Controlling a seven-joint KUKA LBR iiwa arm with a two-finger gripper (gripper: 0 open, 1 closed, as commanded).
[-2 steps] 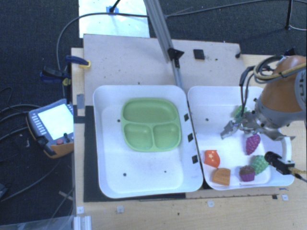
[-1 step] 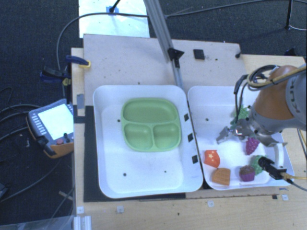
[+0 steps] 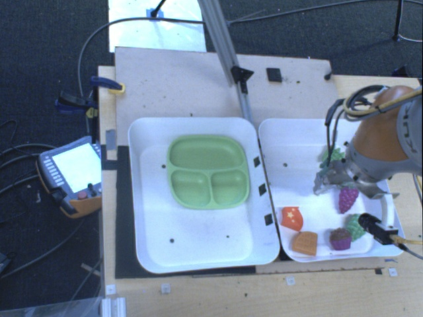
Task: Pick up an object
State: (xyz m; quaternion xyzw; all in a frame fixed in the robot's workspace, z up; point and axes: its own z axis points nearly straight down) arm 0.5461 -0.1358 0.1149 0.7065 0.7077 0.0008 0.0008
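At the near edge of the right bin (image 3: 291, 134), four small items lie in a loose row: a brown block (image 3: 305, 243), a dark purple piece (image 3: 340, 239) just beside it, a green piece (image 3: 355, 225) toward the right wall, and a red piece with a yellow mark (image 3: 292, 217) slightly farther in, near the divider between the bins. None of these four touches the gripper.

Above them, the gripper (image 3: 337, 185) sits low over the middle-right of the right bin, with the grey wrist and orange band of the arm (image 3: 383, 137) entering from the right. A purple grape cluster (image 3: 347, 198) lies directly beside and below the gripper. It cannot be determined whether the fingers are spread or pressed together, or whether the cluster is between them. A small green item (image 3: 336, 154) is partly hidden behind the wrist, toward the far side of the bin.

In the left bin (image 3: 198, 243), a green divided plate (image 3: 208, 171) rests in the far half, with one long compartment away from the camera and two smaller ones nearer.

Beyond the bins, the bench (image 3: 185, 78) carries a grey pole (image 3: 221, 38) running diagonally toward the far edge, and a small black square (image 3: 274, 75).
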